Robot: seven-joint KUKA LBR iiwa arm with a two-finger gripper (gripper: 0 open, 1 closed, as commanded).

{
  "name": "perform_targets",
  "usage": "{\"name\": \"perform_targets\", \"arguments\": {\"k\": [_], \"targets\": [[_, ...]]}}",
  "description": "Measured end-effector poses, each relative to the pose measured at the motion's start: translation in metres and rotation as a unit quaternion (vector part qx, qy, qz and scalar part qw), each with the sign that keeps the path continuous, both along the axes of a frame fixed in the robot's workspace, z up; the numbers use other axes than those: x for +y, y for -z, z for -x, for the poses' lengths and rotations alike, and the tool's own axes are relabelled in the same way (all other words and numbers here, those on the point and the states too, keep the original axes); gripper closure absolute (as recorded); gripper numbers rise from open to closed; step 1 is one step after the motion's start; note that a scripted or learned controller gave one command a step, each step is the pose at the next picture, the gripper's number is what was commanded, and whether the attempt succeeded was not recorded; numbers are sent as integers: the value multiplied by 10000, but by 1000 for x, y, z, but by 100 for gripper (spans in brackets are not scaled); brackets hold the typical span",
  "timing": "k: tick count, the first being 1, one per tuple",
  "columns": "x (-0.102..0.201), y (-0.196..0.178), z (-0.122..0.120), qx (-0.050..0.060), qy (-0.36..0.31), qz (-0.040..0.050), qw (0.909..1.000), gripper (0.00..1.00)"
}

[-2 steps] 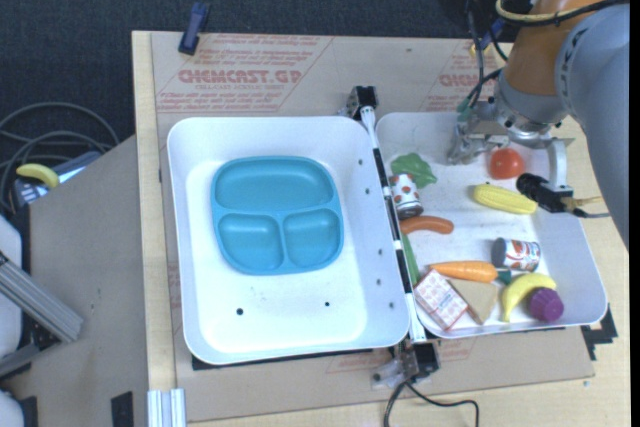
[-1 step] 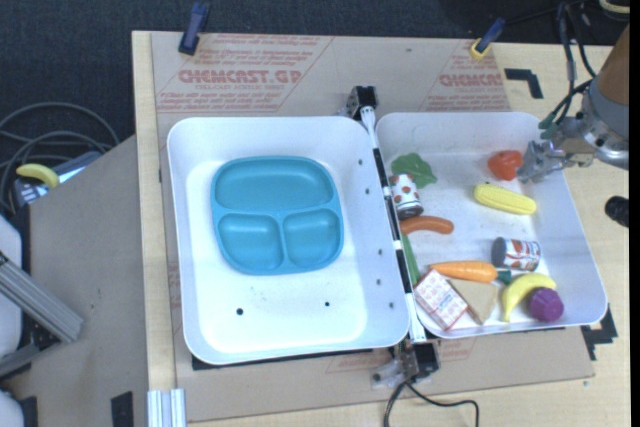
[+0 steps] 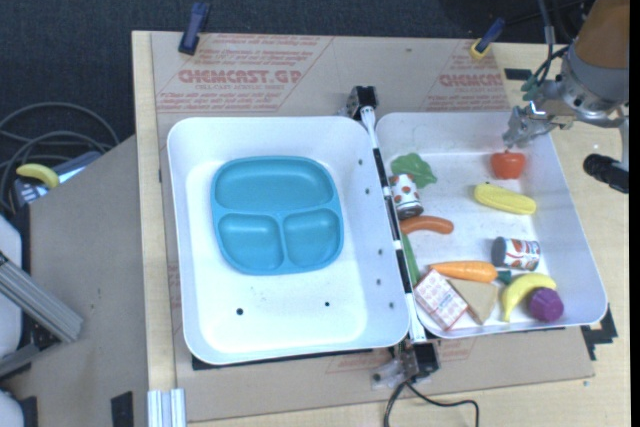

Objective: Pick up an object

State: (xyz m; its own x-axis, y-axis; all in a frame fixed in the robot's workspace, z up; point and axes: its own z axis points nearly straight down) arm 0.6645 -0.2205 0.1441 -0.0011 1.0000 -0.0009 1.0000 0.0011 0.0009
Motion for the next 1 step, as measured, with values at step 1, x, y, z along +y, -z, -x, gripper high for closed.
{"name": "perform_targets", "arguments": {"k": [1], "targets": [[23,54,64,16,3,-9,10000,0]]}}
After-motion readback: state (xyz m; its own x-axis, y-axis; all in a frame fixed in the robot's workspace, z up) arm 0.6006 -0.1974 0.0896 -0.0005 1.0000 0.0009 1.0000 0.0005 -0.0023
